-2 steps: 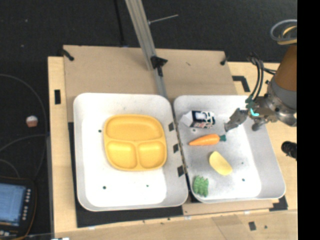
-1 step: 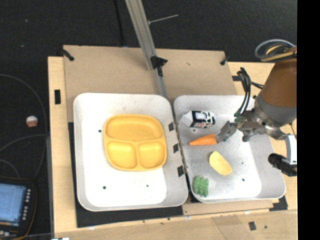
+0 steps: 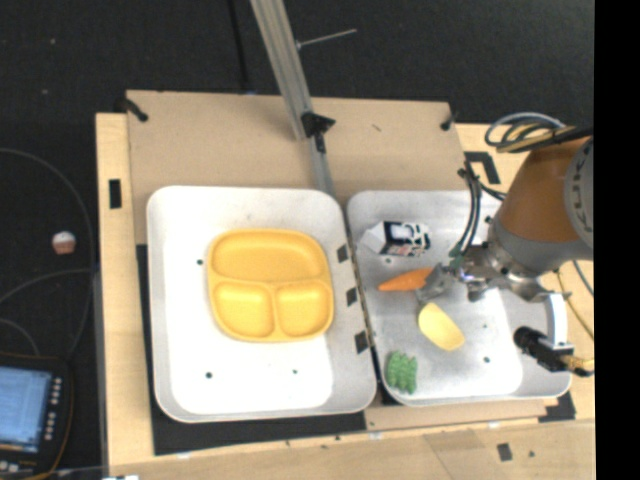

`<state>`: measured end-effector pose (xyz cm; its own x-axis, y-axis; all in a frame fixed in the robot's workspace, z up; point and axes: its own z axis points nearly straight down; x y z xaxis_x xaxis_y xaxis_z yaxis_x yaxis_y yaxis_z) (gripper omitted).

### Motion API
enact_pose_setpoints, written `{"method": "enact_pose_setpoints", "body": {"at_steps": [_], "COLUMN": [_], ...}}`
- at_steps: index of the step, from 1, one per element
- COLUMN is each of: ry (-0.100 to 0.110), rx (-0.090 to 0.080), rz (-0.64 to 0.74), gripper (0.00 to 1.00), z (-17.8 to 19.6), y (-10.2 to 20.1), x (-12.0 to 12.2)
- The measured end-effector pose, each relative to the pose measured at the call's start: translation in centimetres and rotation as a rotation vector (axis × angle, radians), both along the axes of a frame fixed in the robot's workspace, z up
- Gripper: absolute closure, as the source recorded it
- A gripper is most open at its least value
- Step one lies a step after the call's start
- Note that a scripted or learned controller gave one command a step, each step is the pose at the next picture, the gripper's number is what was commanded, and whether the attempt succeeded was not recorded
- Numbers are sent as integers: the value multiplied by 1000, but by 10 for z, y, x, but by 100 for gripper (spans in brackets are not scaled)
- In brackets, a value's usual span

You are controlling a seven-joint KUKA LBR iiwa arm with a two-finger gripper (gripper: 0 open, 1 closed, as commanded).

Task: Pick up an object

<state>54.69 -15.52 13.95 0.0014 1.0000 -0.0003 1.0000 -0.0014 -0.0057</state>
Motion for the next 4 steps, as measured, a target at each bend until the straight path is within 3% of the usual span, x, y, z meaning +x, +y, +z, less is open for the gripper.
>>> {"method": "enact_pose_setpoints", "body": {"at_steps": [1,2,4], "ry": [-4,-11,-15], "rx": [-1,-1,-3], "rz": [-1,-7,5], "gripper": [0,100,100], "z": [-41,-27,98], "y": [-1,-2,-3], "x": [0,1,15]}}
